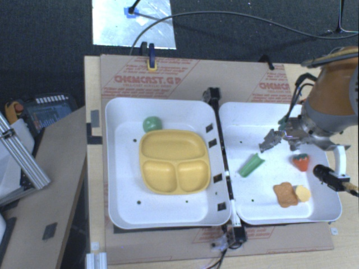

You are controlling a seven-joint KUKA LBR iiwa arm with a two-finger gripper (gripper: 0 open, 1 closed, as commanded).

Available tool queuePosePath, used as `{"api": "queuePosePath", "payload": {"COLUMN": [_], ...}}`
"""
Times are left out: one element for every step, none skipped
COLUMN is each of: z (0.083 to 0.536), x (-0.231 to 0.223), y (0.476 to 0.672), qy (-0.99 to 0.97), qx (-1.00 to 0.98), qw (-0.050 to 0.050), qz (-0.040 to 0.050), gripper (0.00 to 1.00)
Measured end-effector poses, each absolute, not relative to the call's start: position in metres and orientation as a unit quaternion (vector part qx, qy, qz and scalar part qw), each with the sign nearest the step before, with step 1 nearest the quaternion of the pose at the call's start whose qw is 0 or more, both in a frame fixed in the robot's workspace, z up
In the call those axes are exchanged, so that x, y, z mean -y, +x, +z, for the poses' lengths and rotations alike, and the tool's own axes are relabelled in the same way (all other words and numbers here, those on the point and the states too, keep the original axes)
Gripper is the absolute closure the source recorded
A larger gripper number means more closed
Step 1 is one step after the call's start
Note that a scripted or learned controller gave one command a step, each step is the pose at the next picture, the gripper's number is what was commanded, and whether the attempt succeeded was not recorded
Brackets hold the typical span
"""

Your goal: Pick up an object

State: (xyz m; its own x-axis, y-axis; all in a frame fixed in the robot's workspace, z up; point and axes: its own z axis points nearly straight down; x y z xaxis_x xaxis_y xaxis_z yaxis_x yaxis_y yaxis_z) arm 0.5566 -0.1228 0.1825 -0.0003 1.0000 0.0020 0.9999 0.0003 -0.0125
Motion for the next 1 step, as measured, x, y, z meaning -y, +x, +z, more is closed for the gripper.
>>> {"api": "queuePosePath", "payload": {"z": [0.1899], "x": [0.1224], "y": [0.5596], "qy": [-0.706], "qx": [0.708], "qw": [0.000], "qz": [-0.0004], "gripper": [0.00]}}
